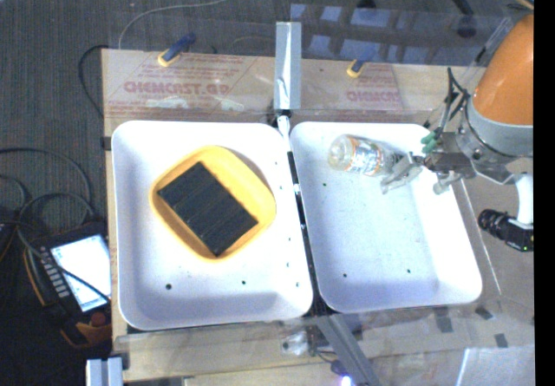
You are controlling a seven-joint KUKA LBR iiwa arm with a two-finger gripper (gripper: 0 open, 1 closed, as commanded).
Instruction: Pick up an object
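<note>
The left bin (130, 228) carries a rounded yellow dish (251, 180) with a dark ribbed slab (208, 208) lying square in it, well apart from the work. The right bin (390, 263) bears a clear plastic bottle (357, 153), on its side near the bin's 11 o'clock corner, its crumpled wall catching the light. The gripper (414, 174) sits just beside the bottle at its 4 o'clock; thin pale metal fingers (397, 178) point toward it. Nothing stands between them, and the bottle is not between the fingers. Whether those fingers are spread or closed I cannot tell; they are small and blur against the white floor. The arm's grey wrist and orange band (512, 72) are cut off at 3 o'clock. Behind the bins, at 12 o'clock, lies a brown printed board (199, 89) with two small clamps and an upright metal strip (287, 63). A tablet-like device (76, 270) with cables rests on the dark carpet at 8 o'clock.
</note>
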